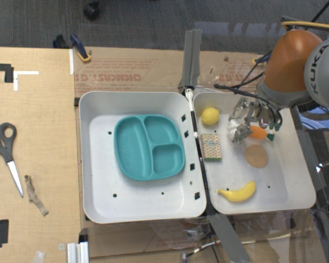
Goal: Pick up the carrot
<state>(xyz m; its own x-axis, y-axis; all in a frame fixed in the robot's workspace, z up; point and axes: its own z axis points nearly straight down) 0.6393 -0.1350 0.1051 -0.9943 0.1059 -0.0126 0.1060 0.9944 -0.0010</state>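
Orange carrot (green-tipped) beside gripper, its grip impossible to tell.

claw over carrot in right bin.

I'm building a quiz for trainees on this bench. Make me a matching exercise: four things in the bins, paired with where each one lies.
Things:
1. lemon
2. banana
3. teal plate
4. carrot

Places:
A. in the left bin
B. near edge of the right bin
C. right beside the gripper
D. far left corner of the right bin

Pairs: 1-D, 2-B, 3-A, 4-C
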